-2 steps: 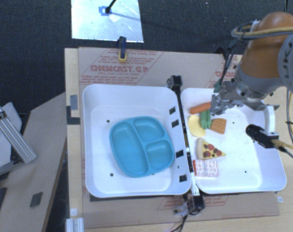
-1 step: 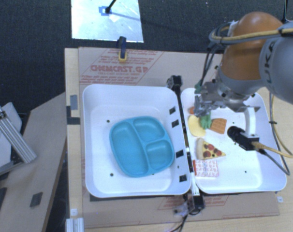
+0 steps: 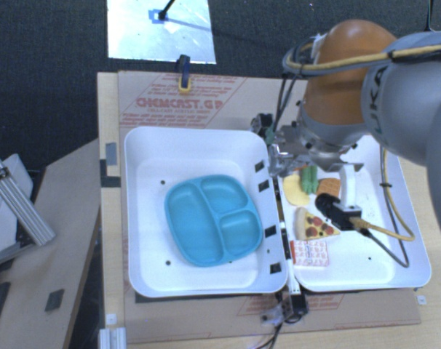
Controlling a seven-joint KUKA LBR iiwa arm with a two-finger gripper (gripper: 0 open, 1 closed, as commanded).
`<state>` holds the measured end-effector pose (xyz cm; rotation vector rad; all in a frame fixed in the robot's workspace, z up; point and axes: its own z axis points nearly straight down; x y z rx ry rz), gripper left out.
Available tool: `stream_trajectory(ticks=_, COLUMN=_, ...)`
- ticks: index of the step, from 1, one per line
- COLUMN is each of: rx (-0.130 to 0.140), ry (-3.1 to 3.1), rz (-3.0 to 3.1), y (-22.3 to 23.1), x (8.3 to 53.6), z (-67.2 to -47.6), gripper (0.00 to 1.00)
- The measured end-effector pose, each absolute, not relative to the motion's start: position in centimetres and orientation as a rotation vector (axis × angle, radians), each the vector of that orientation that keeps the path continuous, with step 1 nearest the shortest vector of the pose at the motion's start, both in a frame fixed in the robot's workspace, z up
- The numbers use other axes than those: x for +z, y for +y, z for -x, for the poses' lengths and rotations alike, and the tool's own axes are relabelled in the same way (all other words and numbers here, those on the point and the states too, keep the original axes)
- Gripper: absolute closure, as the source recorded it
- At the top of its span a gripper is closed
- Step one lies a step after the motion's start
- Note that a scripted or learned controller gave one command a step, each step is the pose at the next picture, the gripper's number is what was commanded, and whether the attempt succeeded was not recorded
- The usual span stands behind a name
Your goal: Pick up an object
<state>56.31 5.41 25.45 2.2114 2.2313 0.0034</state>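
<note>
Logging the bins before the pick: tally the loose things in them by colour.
Blue divided plate: 1
Yellow piece: 1
Green piece: 1
Orange-brown piece: 1
Multicoloured pizza slice: 1
Red-and-white piece: 1
Total: 6

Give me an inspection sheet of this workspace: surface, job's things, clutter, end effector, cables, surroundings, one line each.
Surface: two white bins, left bin and right bin, on printed cardboard.
Job's things: toy pizza slice, yellow piece, green piece, red-checked packet, all in the right bin.
Clutter: blue divided plate in the left bin.
End effector: low over the right bin's toys.
Cables: yellow cable along the arm; dark wires at the bench front.
Surroundings: dark carpet, shiny sheet, aluminium rail.
</note>
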Motion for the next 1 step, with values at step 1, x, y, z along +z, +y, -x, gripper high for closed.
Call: stream_trajectory(ticks=1, rx=0.001, ry=2.232, rz=-2.212, y=10.46, x=23.3, z=-56.08, gripper=1.0)
